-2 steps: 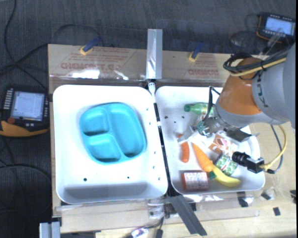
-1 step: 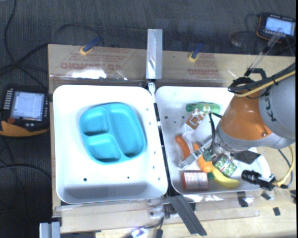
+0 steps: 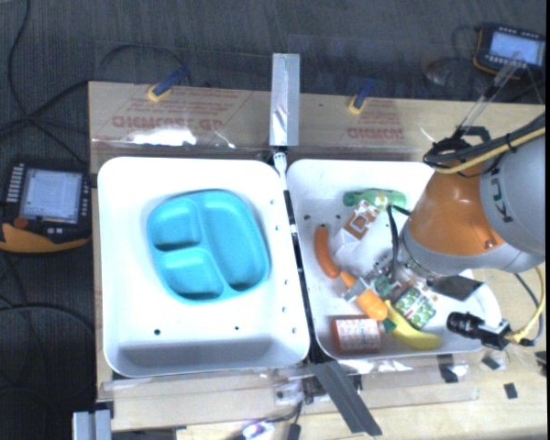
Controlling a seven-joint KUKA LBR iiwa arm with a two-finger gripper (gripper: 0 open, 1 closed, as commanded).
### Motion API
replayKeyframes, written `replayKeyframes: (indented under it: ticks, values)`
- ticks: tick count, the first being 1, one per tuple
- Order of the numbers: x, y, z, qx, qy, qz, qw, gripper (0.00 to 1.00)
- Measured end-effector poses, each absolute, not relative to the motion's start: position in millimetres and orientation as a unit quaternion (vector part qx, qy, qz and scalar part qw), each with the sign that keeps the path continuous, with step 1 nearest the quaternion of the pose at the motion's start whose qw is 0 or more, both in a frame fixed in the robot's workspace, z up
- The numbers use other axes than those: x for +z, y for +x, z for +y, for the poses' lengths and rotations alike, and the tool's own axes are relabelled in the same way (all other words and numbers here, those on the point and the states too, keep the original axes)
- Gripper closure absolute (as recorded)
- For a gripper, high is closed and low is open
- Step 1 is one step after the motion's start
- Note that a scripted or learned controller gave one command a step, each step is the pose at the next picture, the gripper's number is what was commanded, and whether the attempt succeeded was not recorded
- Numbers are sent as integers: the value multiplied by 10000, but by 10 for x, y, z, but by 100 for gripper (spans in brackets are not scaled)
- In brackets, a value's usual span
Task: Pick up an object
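Your gripper sits low in the right bin, right over the toy pile, ready to grab. You cannot tell its state.

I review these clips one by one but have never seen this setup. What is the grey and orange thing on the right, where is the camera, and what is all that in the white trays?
The camera is fixed above a bench, looking down at a slant. The grey shape with the orange band is a robot arm reaching in from the right; its job is to pick up an object. Its gripper is down among the items in the right bin, but the view does not show whether it holds anything.

That bin holds small toy-like items: an orange carrot-like piece, a green packet, a red-brown can lying on its side, and a yellow banana. The left bin holds a blue divided tray. Handheld control screens lie on the floor beside the bench.
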State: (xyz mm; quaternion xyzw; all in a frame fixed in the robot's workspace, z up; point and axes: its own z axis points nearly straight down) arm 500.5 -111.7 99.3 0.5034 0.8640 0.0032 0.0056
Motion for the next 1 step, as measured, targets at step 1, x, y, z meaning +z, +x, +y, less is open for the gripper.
replayKeyframes:
  ticks: [1]
  values:
    - [2275,4833,-776,-16,6014,7989,-8,100]
